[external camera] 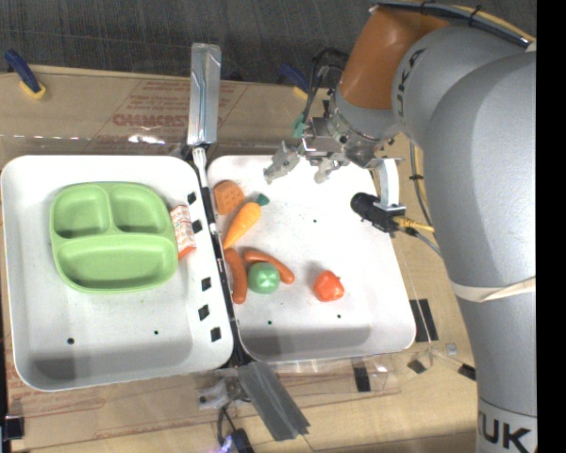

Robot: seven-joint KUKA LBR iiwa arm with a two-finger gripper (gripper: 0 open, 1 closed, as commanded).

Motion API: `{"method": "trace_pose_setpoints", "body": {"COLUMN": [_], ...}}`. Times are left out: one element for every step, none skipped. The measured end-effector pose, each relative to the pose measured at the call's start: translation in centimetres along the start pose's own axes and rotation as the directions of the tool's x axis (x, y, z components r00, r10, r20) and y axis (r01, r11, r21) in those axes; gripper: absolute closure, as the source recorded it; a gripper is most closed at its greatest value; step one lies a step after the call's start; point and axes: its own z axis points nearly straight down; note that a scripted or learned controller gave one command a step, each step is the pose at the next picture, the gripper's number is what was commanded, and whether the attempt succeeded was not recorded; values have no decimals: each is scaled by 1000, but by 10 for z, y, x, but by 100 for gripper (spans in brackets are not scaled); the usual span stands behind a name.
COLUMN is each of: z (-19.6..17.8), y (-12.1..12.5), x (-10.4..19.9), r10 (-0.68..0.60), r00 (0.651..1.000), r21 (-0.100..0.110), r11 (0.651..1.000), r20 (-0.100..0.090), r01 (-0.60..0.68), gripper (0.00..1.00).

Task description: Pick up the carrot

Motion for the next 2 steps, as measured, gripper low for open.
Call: {"method": "trace_pose_setpoints", "body": {"z": [92,61], "y": [2,2], "x": [24,-9], "r10": [-56,115], "r00": [998,993], "r21": [-6,-4], "r11": [998,993], "r20": [2,1], "r01": [56,-115], "gripper": [0,0]}}
